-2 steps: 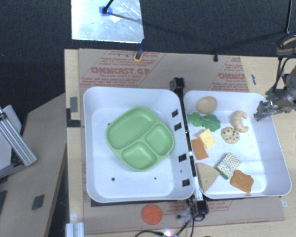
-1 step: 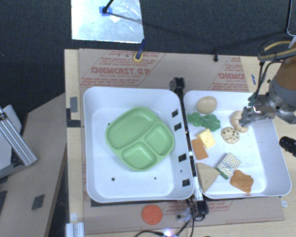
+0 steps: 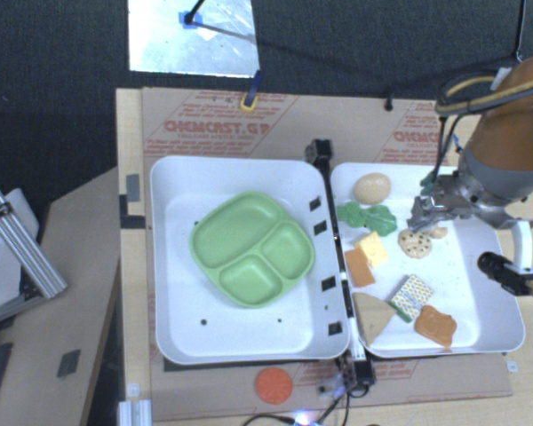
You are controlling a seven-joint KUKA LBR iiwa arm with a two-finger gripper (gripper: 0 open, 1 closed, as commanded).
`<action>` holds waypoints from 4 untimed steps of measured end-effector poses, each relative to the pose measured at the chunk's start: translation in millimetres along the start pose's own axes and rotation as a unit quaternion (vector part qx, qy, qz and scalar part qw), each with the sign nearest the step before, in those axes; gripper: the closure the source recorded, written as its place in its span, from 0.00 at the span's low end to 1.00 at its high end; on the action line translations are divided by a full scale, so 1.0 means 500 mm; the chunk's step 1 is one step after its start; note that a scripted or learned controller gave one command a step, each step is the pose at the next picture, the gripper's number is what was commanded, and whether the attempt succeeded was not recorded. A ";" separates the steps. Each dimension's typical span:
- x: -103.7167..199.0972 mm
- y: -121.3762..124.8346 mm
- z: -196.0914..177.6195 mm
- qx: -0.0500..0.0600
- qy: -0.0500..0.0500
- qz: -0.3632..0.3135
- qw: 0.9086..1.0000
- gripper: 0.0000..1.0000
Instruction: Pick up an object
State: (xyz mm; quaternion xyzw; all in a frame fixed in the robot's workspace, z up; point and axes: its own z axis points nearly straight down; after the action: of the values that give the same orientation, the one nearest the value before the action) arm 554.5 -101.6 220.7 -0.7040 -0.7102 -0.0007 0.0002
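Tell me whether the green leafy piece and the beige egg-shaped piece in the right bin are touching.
Apart. The camera view shows a strip of white bin floor between the green leafy piece and the beige egg-shaped piece above it.

You see an evenly lit bench under soft overhead light. The two white bins (image 3: 249,171) read bright, close to washed out, and cast only faint shadows. A foil sheet (image 3: 194,25) at the top throws patchy glare. The dark floor stays dim. Detail is slightly soft and grainy throughout.
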 end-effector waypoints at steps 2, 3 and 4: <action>0.196 -0.014 -0.002 0.001 0.000 0.000 1.000 1.00; 0.257 -0.011 -0.009 0.000 0.000 0.000 1.000 1.00; 0.272 -0.030 -0.001 0.001 -0.001 0.001 1.000 1.00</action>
State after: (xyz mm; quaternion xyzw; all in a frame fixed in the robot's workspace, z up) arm 538.5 34.0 221.5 -0.7048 -0.7094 0.0001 0.0002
